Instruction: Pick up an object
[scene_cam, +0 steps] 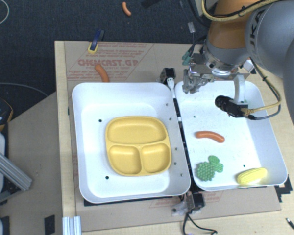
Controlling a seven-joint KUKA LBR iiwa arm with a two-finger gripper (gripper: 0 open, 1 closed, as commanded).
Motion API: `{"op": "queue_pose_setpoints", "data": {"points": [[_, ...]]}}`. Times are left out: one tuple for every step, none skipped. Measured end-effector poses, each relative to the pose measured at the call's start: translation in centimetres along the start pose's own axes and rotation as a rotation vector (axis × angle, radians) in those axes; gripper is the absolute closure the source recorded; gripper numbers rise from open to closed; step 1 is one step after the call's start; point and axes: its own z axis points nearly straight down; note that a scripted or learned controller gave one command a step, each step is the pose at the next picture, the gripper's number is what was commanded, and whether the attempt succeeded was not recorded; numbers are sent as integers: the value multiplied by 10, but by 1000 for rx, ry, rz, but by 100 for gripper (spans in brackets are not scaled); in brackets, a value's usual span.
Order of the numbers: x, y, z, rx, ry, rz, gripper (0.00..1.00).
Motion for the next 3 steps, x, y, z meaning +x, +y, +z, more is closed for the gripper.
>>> {"op": "queue_pose_setpoints", "data": {"points": [[58, -2, 14, 2, 0, 0, 100], [67, -6, 18, 1, -2, 5, 100], [57, -13, 2, -4, -3, 7, 100]]}}
